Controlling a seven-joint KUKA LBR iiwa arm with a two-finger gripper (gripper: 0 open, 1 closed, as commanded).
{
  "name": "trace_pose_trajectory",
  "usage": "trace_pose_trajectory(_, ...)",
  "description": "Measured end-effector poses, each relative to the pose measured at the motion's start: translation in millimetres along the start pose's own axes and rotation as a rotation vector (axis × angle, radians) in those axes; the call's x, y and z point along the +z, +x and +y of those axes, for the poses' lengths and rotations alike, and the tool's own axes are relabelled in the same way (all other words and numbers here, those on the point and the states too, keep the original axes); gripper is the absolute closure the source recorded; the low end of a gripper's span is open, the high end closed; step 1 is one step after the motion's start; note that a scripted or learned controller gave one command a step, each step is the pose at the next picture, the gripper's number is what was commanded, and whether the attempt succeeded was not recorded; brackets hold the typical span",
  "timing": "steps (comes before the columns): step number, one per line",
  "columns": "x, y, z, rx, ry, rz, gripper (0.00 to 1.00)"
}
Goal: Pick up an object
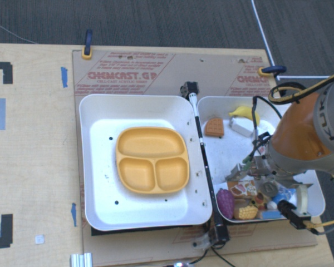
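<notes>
My gripper (250,174) hangs low in the right bin (222,141), just above a heap of toy food at the bin's near end. The heap includes a purple piece (225,203), a yellow corn cob (246,211), a pink-and-white piece (242,189) and a blue item (282,196). Farther back lie a brown waffle-like piece (214,127), a yellow banana (242,113) and a white block (241,128). The arm's wrist hides part of the heap.
The left bin (100,149) holds a yellow three-compartment plate (152,159). A black bar (200,143) runs between the bins. Cables loop over the right bin's far right corner. Clamps sit at the board's back edge.
</notes>
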State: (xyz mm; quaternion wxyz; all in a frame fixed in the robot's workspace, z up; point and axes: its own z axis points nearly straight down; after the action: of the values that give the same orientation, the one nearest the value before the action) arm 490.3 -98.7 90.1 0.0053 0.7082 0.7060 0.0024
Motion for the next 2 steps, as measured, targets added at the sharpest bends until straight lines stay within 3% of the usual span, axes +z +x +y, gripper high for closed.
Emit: trace_pose_trajectory(2,0.3,3.4,-5.0,0.0,-0.012,-0.006,0.0)
